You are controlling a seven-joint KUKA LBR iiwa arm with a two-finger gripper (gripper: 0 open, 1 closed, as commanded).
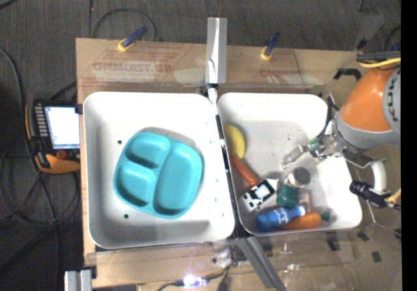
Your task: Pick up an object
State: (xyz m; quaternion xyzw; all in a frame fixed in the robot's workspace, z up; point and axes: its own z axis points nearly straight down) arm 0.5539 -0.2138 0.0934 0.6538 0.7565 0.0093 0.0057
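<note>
- Clutter is crowding the right bin (273, 110)'s near corner, risking a multi-object snag.
- Gripper (301, 158) is hovering just above the teal bottle (291, 189); its jaws' state I cannot tell.
- Blue bottle (277, 217) and carrot (305, 221) are touching, inviting slips.

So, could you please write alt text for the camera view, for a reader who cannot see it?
A grey and orange robot arm reaches from the right into the right bin, its gripper above a cluster of small objects at the bin's near end. The left bin holds a turquoise divided tray.
</note>
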